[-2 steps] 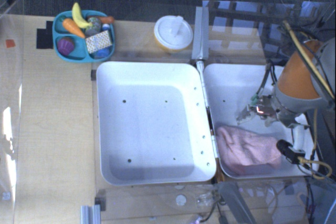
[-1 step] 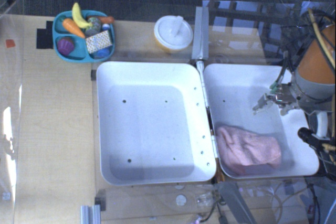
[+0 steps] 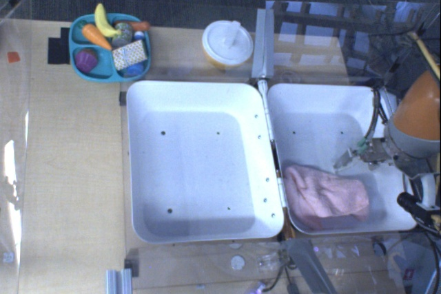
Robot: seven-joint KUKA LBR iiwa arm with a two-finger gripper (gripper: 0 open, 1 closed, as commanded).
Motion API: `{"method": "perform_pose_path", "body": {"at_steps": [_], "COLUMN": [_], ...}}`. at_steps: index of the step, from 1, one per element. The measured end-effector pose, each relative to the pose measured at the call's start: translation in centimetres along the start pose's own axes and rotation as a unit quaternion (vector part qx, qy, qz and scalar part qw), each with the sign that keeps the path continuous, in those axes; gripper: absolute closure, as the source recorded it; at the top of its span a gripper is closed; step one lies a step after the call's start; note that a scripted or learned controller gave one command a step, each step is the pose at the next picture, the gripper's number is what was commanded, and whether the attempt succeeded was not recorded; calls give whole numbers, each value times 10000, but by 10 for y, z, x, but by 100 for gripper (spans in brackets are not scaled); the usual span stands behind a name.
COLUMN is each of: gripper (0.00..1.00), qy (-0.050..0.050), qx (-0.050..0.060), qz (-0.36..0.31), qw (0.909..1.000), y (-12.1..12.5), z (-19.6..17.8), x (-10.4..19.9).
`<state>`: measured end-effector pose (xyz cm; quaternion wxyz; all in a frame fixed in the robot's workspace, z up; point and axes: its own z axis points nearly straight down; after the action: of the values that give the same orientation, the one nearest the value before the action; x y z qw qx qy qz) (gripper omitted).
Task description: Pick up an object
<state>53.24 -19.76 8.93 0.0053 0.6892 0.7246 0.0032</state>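
Wooden bench (image 3: 62,169), two shallow white plastic bins | crumpled pink cloth (image 3: 325,195) lies at right bin (image 3: 310,113) front | gripper (image 3: 355,155) just above cloth's far edge, grip state unreadable | cloth judged light, soft, floppy; pinch a raised fold near middle.

arm: reaching in from the right, orange band visible | gripper (image 3: 353,155): low, pointing left

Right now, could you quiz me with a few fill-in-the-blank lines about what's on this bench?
1. The pink cloth lies in the ____ bin of the camera view.
2. The blue tray holds a yellow ____.
3. The cup behind the bins wears a ____ lid.

Missing words: right; banana; white
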Motion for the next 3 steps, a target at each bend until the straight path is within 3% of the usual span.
{"method": "perform_pose_path", "body": {"at_steps": [1,2,3], "gripper": [0,0,0], "qy": [4,5,-3], "qx": [20,47,-14], "qz": [87,1342,852], "qw": [10000,9909,9964], "y": [-43,-44,-40], "z": [-2,-96,-1], "x": [-6,-6,24]}}
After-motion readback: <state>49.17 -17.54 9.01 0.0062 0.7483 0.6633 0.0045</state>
